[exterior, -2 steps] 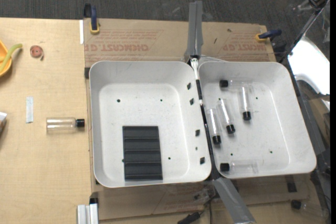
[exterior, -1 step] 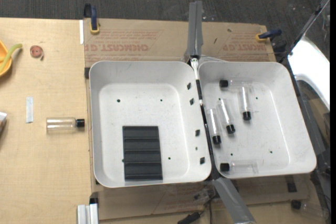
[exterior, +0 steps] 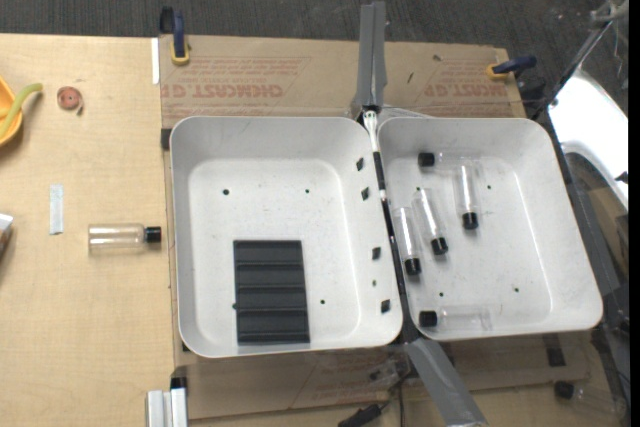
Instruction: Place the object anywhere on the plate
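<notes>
Five clear vials (exterior: 466, 193) lie in the right bin (exterior: 560, 245) (none lifted yet), so a pick comes first, then a carry left onto the dark ridged plate (exterior: 270, 290) in the left bin (exterior: 200, 215).

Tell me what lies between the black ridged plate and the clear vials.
In the camera view, bare white floor of the left bin, then the bins' adjoining rims, separate the black ridged plate from the clear vials.

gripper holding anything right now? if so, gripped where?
Cannot be told from this view. What can be seen: the clear vials lie loose in the right bin, and the dark ridged plate sits in the left bin.
</notes>
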Motion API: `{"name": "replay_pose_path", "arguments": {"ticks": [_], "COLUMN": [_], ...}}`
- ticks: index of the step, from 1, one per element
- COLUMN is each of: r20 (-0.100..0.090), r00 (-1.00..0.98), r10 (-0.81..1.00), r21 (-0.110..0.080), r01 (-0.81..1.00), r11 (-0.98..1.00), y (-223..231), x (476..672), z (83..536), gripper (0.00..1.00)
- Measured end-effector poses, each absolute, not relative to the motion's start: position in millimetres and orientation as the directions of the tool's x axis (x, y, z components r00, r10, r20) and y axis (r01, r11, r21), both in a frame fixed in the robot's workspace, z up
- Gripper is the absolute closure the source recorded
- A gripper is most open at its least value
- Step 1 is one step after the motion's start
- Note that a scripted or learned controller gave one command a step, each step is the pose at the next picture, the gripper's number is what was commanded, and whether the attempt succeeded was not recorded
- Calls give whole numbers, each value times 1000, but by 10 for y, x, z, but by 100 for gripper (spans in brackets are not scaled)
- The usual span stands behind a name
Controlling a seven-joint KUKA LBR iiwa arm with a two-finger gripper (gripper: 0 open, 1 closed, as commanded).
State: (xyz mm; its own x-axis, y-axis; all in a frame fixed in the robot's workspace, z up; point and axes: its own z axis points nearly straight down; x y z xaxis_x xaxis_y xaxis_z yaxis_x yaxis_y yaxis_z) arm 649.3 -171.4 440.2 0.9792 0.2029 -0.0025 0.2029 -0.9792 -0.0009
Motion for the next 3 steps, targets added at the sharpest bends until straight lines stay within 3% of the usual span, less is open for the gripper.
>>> {"name": "replay_pose_path", "arguments": {"ticks": [1,2,3], "r20": [-5,-3,-6], "r00": [980,980,980], "r10": [199,198,199], "r21": [-2,-1,-1], "r01": [199,198,199], "r11": [-980,-980,-980], "y": [-2229,-1442,-2147], "x": [5848,6416,5785], "z": [4404,4399,4402], "gripper": [0,0,0]}}
